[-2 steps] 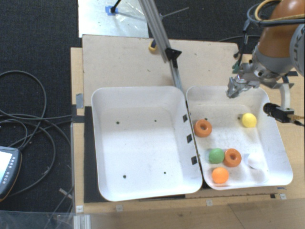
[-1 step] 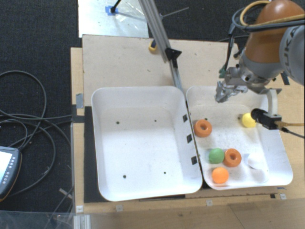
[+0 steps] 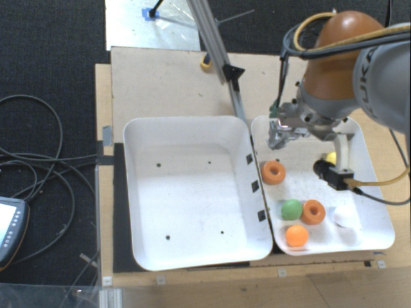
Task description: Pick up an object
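Observation:
The right bin (image 3: 384, 231) holds an orange ring (image 3: 273, 172) near its left wall, and a green ball (image 3: 291, 209), a second orange ring (image 3: 313, 212) and an orange ball (image 3: 296, 235) toward the front. A yellow object (image 3: 331, 157) is partly hidden behind a black block on the arm. A pale white object (image 3: 345, 217) lies at the front right. My gripper (image 3: 280, 135) hangs over the bin's back left corner, above and behind the first orange ring. I see nothing held in it.
The left bin (image 3: 138, 172) sits beside the right bin, sharing a wall marked with black tabs (image 3: 255, 186). A slanted metal pole (image 3: 215, 40) crosses the back of the bench. Cables (image 3: 38, 165) and a pendant (image 3: 9, 226) lie on the floor at left.

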`<control>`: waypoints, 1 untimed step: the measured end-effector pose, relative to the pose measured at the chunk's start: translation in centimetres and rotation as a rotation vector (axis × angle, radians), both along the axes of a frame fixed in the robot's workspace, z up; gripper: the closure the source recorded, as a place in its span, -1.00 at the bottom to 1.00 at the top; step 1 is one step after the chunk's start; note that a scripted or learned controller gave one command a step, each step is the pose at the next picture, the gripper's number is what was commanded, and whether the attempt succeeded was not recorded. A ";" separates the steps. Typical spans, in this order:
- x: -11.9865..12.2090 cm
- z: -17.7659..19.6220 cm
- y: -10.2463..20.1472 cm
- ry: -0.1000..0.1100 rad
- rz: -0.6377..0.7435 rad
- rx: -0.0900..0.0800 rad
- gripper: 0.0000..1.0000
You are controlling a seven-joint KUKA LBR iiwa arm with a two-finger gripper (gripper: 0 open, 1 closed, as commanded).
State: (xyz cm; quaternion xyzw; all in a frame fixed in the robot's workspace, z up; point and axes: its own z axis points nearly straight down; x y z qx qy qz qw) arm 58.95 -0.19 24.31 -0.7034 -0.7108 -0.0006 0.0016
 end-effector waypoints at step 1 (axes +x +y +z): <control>-2.1 0.2 4.2 0.000 -0.001 -0.001 1.00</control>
